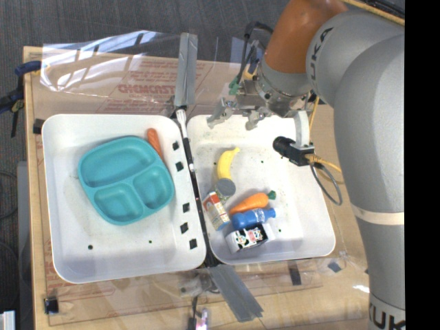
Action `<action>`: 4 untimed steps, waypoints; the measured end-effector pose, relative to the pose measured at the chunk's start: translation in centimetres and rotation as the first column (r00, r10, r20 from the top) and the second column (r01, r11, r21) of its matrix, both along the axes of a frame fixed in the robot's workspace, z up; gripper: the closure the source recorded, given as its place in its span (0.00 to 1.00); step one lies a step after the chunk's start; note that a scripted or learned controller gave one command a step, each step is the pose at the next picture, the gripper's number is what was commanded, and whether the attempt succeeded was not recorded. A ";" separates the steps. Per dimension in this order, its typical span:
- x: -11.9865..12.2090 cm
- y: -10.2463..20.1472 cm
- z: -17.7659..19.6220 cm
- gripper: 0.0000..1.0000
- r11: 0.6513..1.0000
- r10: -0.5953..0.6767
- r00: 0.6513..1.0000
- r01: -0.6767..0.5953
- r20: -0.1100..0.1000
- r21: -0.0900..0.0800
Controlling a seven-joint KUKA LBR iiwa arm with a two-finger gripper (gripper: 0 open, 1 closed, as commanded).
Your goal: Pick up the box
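Position: one fixed camera above the surface [103,74].
Facing: downward at a slant.
Range: moderate; left bin [62,253] and right bin [316,236] both fit whole.
Arm entry: arm [357,81] enters from frame right, looming large near the lens.

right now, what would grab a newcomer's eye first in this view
The big grey arm with its orange band fills the right side, its gripper at the right bin's far rim. A teal divided plate dominates the left bin. Near the right bin's front lies a cluster: banana, carrot, blue bottle, black-and-white box.
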State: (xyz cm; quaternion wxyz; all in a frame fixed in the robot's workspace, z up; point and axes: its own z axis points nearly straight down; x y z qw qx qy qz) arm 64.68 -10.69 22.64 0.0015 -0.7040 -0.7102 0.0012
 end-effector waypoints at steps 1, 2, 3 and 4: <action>-5.9 -3.8 -11.4 0.00 0.976 -0.218 0.976 0.218 -0.001 -0.001; -6.1 -4.8 -13.4 0.00 0.989 -0.145 0.989 0.145 0.000 0.001; -6.1 -4.8 -12.3 1.00 0.990 -0.141 0.990 0.141 0.000 0.001; -3.3 -1.8 -2.2 1.00 0.991 -0.136 0.991 0.136 0.004 0.000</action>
